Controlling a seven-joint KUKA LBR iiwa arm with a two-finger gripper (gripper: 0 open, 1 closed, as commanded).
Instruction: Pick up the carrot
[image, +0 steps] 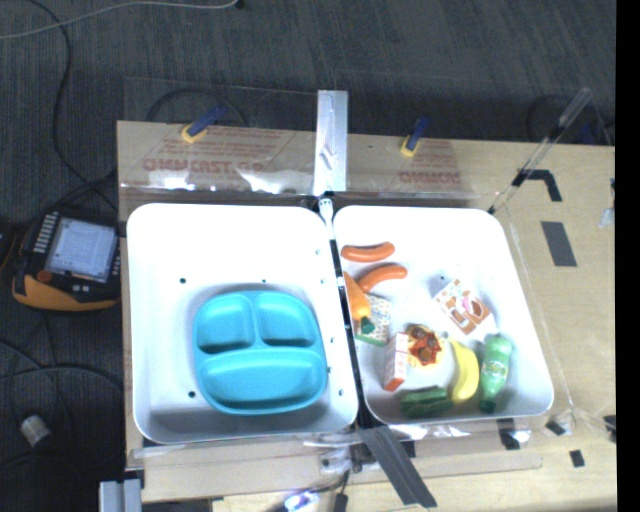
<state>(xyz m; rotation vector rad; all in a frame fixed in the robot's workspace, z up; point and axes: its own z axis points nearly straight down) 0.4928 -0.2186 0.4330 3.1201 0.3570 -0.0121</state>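
Carrot (352, 297) — right bin's (520, 300) left wall.

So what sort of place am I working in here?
Probably a robotics lab bench: two white bins side by side, toy food like a banana in one, a handheld controller on the carpet.

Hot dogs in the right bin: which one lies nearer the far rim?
The upper hot dog, nearest the far rim; the other hot dog lies just below it, closer to the carrot.

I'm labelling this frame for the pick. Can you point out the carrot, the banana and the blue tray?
carrot (353, 297): camera view, middle of its orange body.
banana (464, 372): camera view, middle of its curve.
blue tray (261, 378): camera view, floor of its large compartment.
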